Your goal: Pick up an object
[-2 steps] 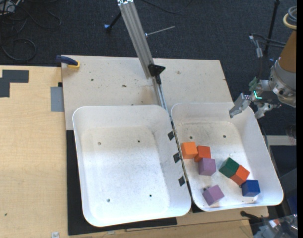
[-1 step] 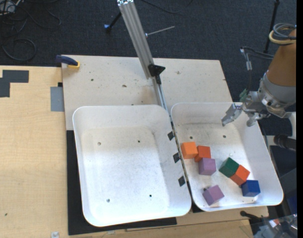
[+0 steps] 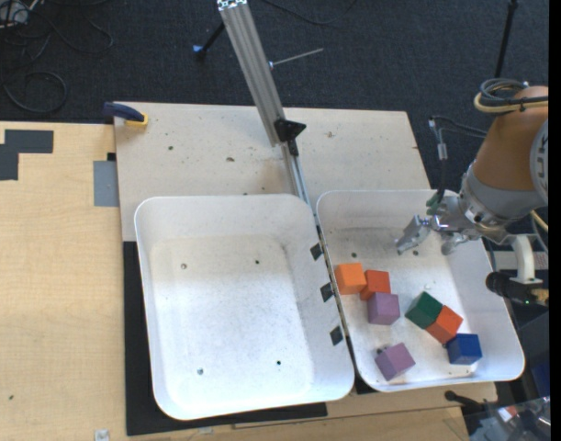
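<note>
the gripper (image 3: 433, 237) hangs over the right bin (image 3: 353, 211), toward the bin's two o'clock corner, with the grey arm (image 3: 505, 168) and its orange band reaching in from three o'clock. its two metal fingers (image 3: 410, 240) stand spread apart with nothing between them, and they point toward nine o'clock, above bare white floor.

the blocks lie in a loose cluster in the lower half of the same bin, from the gripper's six to seven o'clock and apart from it. an orange block (image 3: 351, 277) sits nearest the bin's left wall, touching a red block (image 3: 376, 284) just at its four o'clock. a purple block (image 3: 383, 308) lies right below the red one. at the cluster's three o'clock side a green block (image 3: 425, 310) touches an orange-red block (image 3: 445, 323), and a blue block (image 3: 464, 347) sits just below that. a second purple block (image 3: 394, 360) lies alone near the bin's six o'clock rim.

the left bin (image 3: 161, 246) sits beside it at nine o'clock.
</note>
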Controlling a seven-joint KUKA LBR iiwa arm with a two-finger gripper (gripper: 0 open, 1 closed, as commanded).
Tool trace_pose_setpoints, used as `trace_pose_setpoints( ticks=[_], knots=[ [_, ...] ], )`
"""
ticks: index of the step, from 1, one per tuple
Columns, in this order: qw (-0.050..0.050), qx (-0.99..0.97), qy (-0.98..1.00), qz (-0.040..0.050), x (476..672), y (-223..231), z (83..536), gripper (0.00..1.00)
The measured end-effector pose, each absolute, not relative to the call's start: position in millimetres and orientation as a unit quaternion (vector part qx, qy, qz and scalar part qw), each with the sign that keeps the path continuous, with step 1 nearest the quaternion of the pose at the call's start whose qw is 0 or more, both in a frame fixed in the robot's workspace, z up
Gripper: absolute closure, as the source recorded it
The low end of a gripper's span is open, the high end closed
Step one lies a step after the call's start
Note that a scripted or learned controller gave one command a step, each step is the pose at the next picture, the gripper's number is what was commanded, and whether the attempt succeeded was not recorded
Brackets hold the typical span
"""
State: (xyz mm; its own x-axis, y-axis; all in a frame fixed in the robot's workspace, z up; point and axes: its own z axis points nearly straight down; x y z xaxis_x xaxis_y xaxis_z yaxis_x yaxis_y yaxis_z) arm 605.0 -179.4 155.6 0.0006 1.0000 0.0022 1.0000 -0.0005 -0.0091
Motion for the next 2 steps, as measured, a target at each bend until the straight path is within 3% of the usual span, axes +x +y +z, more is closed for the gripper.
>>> trace_pose_setpoints(
  ticks=[1, 2],
  knots=[
    [0.003, -0.708, -0.707, 0.002, 603.0, -177.1, 111.7, 0.0],
    [0.002, -0.71, -0.705, 0.0009, 603.7, -178.9, 124.6, 1.0]
  ],
)
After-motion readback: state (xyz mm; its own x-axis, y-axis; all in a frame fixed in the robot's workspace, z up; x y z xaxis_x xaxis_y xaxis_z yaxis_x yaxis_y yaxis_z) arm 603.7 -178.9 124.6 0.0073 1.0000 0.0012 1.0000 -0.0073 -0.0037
